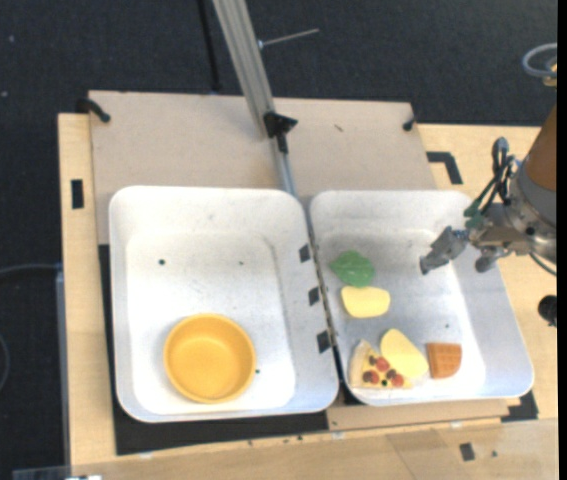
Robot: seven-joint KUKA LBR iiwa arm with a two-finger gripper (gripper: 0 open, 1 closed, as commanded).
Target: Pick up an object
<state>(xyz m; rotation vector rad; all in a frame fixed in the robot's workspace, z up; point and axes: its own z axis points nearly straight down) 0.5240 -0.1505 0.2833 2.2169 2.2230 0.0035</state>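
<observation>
- Objects for picking lie in the right bin [483, 363], all in its half nearest the left bin: a green leaf-shaped piece [352, 267] sits highest, close to the bin's left wall.
- A pale yellow flat piece [365, 301] lies just below the green one, near the same wall.
- A yellow wedge [401, 353] rests toward the bin's front edge, touching a slice with red dots [375, 369] that lies in the front left corner.
- An orange block [444, 359] sits just right of the wedge, near the front edge.
- The gripper [460, 251] hangs over the right bin's upper right part, well apart from all five pieces; nothing shows between its fingers.
- One dark finger [437, 255] points down and to the left, a second one [486, 263] shows beside it with a gap between them, so they look spread.
- The arm [541, 168] enters from the bench's right edge, its orange band above the wrist.
- A yellow bowl [209, 356] stands upright in the left bin [163, 228], near that bin's front edge.
- A grey metal bar [246, 58] slants from the top down to the seam between the bins.
</observation>
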